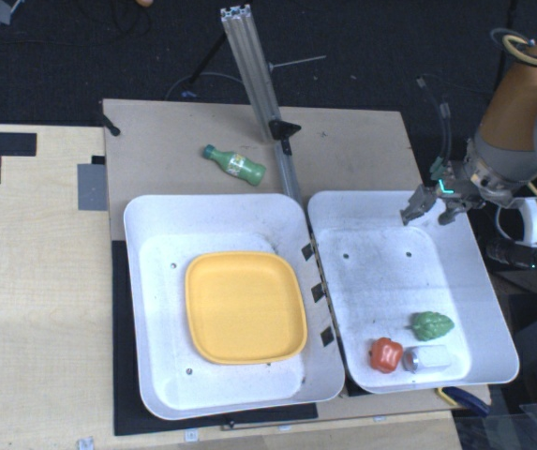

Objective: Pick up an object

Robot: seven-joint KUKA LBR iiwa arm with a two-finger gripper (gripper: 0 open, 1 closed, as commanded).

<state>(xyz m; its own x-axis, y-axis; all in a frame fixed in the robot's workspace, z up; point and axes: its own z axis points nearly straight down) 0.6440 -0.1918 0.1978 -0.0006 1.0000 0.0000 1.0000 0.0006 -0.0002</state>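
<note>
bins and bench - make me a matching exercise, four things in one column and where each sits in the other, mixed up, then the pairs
Things:
1. yellow plate
2. green bottle
3. red pepper
4. gripper

Places:
A. above the far edge of the right bin
B. on the bench, behind the left bin
C. near front of the right bin, beside a green toy
D. inside the left bin

Pairs: 1-D, 2-B, 3-C, 4-A
</note>
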